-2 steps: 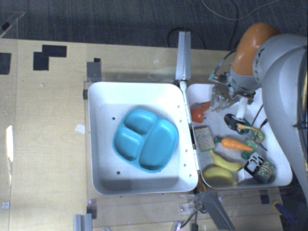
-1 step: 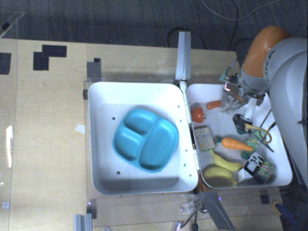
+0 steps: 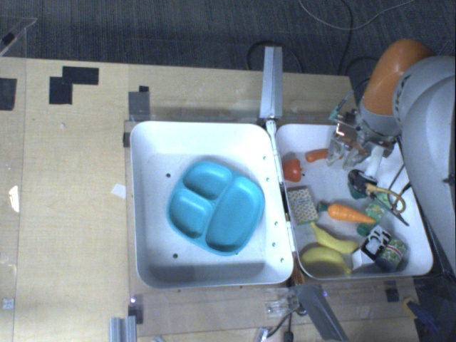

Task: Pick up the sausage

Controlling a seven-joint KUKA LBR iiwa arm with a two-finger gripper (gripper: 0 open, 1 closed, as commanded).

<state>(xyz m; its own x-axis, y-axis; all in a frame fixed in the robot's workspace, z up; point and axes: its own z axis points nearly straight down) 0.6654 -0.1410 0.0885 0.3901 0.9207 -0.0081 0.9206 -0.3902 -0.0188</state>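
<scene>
The sausage (image 3: 317,155), a short orange-red piece, lies at the back of the right bin (image 3: 420,262), near its left wall. My gripper (image 3: 344,155) hangs low over the bin just to the right of it. Its fingers (image 3: 333,153) stand apart, and the left one is right at the sausage's right end. Nothing sits between the fingers, so the gripper is open.
The right bin also holds a red tomato (image 3: 291,168), a checkered sponge (image 3: 302,205), a carrot (image 3: 349,214), a banana (image 3: 333,239), a yellow fruit (image 3: 324,259) and a dark can (image 3: 385,249). A blue divided plate (image 3: 216,206) lies in the left bin (image 3: 149,162).
</scene>
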